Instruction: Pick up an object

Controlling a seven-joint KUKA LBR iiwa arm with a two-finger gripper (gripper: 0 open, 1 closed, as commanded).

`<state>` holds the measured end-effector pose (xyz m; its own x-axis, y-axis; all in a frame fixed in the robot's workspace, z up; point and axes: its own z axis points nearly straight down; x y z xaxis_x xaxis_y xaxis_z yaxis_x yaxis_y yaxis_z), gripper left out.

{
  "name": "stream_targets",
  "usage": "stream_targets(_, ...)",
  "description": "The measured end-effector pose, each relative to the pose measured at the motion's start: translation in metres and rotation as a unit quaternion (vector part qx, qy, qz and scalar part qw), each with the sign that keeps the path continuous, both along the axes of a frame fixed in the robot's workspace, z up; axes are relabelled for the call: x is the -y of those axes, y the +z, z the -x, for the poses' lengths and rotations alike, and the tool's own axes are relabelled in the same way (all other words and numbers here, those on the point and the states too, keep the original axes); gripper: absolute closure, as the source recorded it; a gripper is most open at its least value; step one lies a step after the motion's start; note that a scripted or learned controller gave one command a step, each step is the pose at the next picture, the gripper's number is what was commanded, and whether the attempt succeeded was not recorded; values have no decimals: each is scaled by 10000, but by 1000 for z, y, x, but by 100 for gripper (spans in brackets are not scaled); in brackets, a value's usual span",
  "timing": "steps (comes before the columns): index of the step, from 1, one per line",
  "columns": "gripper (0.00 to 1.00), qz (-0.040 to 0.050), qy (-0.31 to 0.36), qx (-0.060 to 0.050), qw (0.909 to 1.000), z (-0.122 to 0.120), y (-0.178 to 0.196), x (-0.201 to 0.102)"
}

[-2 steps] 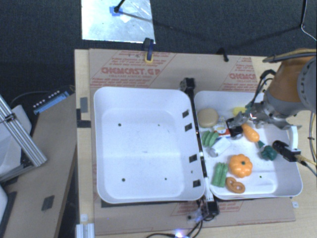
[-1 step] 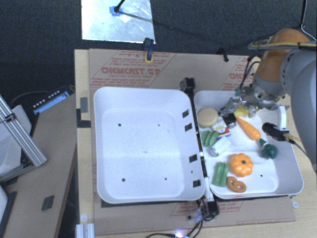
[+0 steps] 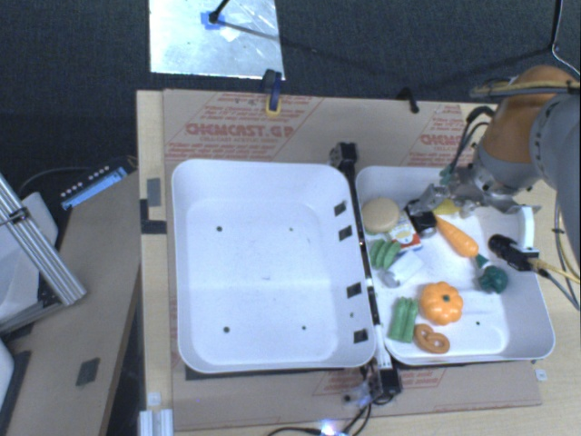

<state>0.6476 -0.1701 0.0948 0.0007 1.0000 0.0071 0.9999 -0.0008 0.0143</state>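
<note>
The right bin (image 3: 531, 330) holds several toy foods. An orange carrot (image 3: 457, 236) with a green top lies near the middle. A tan round bun (image 3: 381, 214) sits at the far left corner, with a green vegetable (image 3: 383, 252) just in front of it. An orange pumpkin (image 3: 440, 302), a green pod (image 3: 402, 319) and a brown pretzel (image 3: 431, 338) lie toward the front. My gripper (image 3: 423, 216) hangs low over the bin's far part, between the bun and the carrot, close above a small red and white item (image 3: 405, 237).
The left bin (image 3: 263, 262) stands beside the right one, with black clips along the shared wall (image 3: 354, 243). A white flat piece (image 3: 406, 267) lies near the green vegetable. The grey arm (image 3: 536, 143) crosses the right bin's far right corner.
</note>
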Motion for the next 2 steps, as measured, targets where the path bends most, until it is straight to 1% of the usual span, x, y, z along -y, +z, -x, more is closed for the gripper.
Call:
stream_targets(1, 100, 58, 20, 19, 10000, -2, 15, 4)
stream_targets(2, 100, 35, 43, -38, 10000, -23, 50, -29)
